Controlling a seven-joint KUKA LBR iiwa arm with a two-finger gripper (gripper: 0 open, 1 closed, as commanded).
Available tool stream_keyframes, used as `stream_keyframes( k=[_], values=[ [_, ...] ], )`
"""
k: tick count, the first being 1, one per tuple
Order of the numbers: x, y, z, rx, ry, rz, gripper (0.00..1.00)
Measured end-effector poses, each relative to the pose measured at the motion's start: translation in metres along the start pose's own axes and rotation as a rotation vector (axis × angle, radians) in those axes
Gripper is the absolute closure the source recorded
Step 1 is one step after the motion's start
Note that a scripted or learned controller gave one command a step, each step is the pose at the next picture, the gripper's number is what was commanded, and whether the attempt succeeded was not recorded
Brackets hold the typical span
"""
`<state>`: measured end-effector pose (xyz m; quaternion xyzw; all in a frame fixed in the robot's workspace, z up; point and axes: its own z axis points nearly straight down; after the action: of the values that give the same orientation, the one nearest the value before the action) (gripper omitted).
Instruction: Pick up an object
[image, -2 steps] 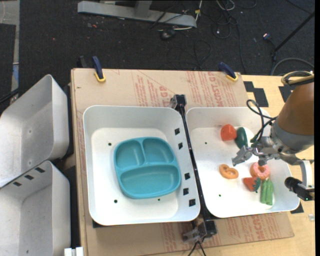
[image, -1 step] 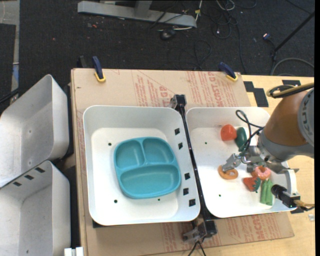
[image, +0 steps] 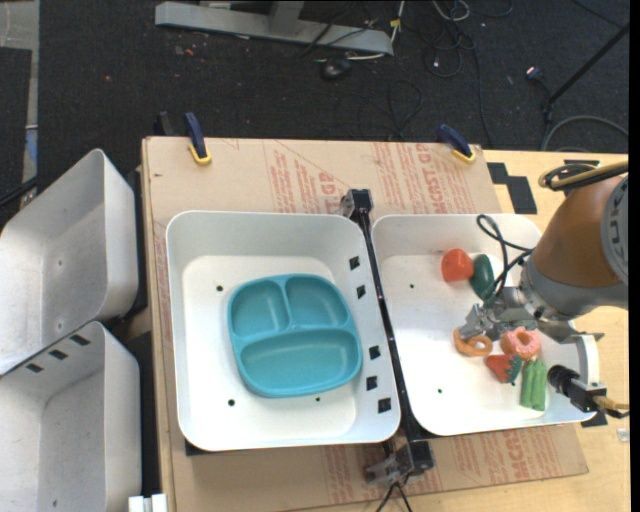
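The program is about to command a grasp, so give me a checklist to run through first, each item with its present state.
1. Gripper is over the right bin, where the small objects lie: ok.
2. A target sits right by the gripper, the orange ring: ok.
3. Target stands apart from its neighbours: not ok; the pink piece, red piece and green piece crowd it.
4. Opening of the gripper: cannot tell.
5. Something already held: cannot tell.
6. Teal divided plate lies in the left bin, out of the way: ok.
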<state>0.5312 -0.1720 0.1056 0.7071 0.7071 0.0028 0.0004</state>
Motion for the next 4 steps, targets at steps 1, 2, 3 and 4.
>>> stream_keyframes(
  k=[1, 2, 3, 4],
  values=[
    [0.001, 0.001, -0.064, -0.001, -0.005, -0.003, 1.0],
    [0.002, 0.006, -0.127, -0.002, -0.006, -0.004, 1.0],
    [0.002, 0.008, -0.18, -0.002, -0.006, -0.004, 1.0],
    [0.047, -0.005, -0.174, 0.006, -0.003, -0.005, 1.0]
  ],
)
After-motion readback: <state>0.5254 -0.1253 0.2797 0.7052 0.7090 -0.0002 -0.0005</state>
